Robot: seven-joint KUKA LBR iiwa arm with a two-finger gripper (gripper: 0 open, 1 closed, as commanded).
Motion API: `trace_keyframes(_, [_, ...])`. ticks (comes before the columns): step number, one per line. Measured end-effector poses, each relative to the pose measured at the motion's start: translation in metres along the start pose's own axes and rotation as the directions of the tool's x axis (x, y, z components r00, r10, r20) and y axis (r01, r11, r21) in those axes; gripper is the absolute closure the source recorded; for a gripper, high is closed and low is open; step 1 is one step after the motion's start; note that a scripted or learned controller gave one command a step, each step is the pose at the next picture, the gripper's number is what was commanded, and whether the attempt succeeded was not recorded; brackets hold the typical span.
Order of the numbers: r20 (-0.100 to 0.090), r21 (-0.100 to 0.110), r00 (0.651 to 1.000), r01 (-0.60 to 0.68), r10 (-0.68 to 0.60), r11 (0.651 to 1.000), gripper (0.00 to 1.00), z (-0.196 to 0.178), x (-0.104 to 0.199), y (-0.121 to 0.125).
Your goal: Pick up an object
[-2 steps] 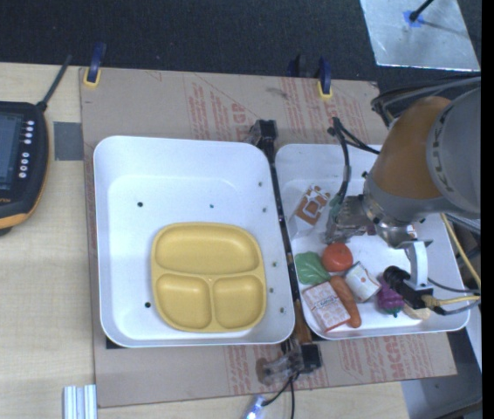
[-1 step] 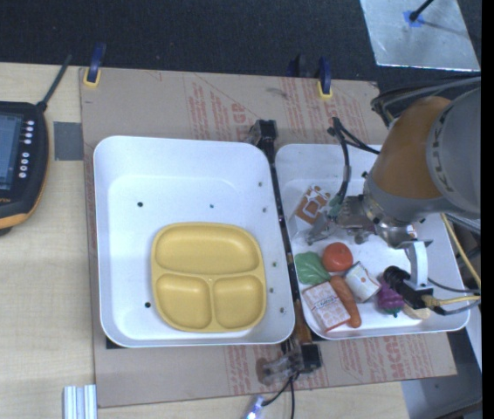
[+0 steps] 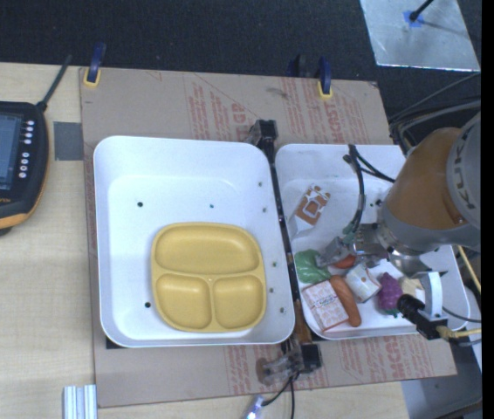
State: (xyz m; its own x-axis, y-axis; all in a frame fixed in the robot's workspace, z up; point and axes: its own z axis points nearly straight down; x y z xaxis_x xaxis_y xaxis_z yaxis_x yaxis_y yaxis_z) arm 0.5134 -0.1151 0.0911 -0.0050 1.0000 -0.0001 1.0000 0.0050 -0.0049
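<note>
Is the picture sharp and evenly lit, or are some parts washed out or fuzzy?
Camera view: the left bin is bright, nearly washed out, with soft shadow along its inner walls; the yellow tray reads clearly; the small items in the right bin look soft and hard to tell apart; the arm is slightly blurred at the frame's right.
</note>
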Motion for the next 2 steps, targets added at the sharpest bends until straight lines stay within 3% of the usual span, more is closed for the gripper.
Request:
trace_keyframes(1, [0.001,0.001,1.0,0.004,-0.004,1.0,1.0,-0.011,-0.001,0.0])
trace_keyframes(2, [-0.001,-0.002,1.0,0.0,0.0,1.0,1.0,-0.101,0.072,0.044])
